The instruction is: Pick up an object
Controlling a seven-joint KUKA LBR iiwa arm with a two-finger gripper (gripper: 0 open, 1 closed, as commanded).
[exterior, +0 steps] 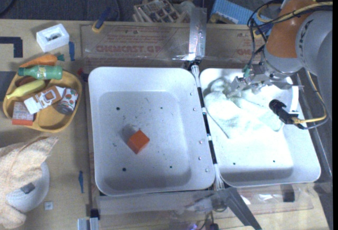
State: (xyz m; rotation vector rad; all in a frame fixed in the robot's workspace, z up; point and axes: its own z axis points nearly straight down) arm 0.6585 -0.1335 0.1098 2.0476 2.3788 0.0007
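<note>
Overhead, my arm (309,33) bends in from the upper right of the frame, gripper (244,82) low over the right bin's (296,171) upper-left corner amid white crumpled material (232,110); I cannot tell my jaws' state. Left bin (105,97) lies mostly open, orange block (139,141) just below its centre.

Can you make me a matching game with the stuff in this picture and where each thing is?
Things:
1. orange block
2. white cloth
3. green bottle
4. small white box

Places:
A. in the right bin
B. in the yellow bowl
C. in the left bin
D. on the bench behind the bowl

Pairs: 1-C, 2-A, 3-B, 4-D
</note>
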